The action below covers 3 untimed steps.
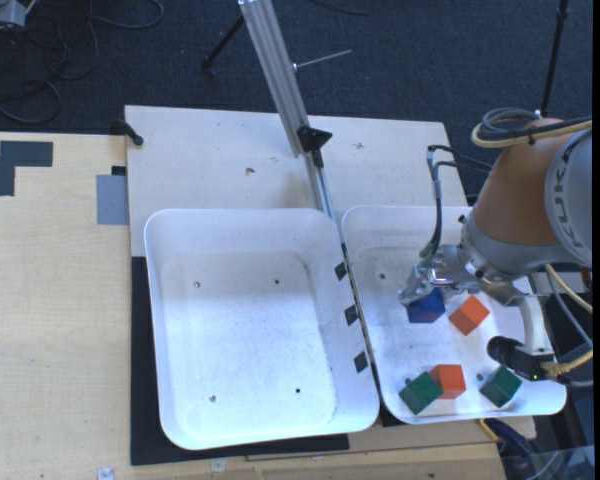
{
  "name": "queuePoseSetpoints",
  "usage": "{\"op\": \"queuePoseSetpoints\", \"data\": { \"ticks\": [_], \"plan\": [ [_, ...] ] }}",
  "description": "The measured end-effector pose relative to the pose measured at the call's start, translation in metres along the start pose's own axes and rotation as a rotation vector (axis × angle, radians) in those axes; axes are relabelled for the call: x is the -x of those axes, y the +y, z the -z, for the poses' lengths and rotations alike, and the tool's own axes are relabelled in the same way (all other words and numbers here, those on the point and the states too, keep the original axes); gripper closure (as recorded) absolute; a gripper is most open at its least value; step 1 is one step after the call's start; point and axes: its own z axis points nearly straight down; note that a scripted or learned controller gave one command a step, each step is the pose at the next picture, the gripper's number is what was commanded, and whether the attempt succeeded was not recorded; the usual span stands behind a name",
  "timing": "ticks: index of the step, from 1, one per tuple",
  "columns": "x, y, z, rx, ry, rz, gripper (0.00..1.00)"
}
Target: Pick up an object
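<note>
Two white bins sit side by side on the table [60, 298]. Down in the right bin [380, 238], the gripper [427, 286] touches a blue block [426, 308]; whether it is open or closed, I cannot tell. Nothing looks lifted yet.

Bench [230, 158] with two white bins [240, 328]

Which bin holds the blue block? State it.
In the right bin. The blue block lies on its floor, right at the gripper.

Grey arm [540, 203] bent low, pincer [427, 286] pointing down
</note>
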Motion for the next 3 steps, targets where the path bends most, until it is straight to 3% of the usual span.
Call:
{"op": "queuePoseSetpoints", "data": {
  "ticks": [1,2,3],
  "plan": [
    [-0.001,0.036,-0.005,-0.007,-0.001,-0.005,1.0],
    [-0.075,0.037,-0.005,-0.011,0.003,0.0,1.0],
    [-0.126,0.088,-0.005,-0.006,0.001,-0.001,1.0]
  ]
}}
